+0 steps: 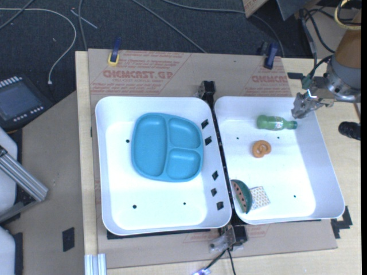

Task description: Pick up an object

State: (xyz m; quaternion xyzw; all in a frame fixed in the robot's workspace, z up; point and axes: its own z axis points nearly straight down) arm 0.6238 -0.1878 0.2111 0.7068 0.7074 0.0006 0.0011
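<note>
at the near edge of the bench (287,236) a small black clip (235,234) sits where the two white bins meet. just beyond it, in the near left corner of the right bin (321,171), a watermelon-slice toy (242,195), green rind and red flesh, leans against the wall between the bins, and a small checkered piece (261,197) lies touching it on its right. further in, near the middle of that bin, an orange ring-shaped thing (261,149) like a tiny doughnut lies flat by itself. beyond that, toward the far side of the same bin, a green bottle (276,122) lies on its side, its length running left to right. the gripper (303,105) is just beside the bottle's right end, over the far right corner of the bin, at the tip of the grey arm (344,76) coming in from the right; nothing shows between its fingers, and whether they are spread or pressed together cannot be told from this view. in the left bin (114,182) a blue divided plate (167,146) with three compartments lies flat, a little toward the far half. past both bins a brown cardboard sheet (189,65) with red print covers the bench, held by a blue and yellow clamp (115,51) at the far left and a blue clamp (270,54) at the far right. beyond that, thin cables (69,10) trail across a dark floor.
</note>
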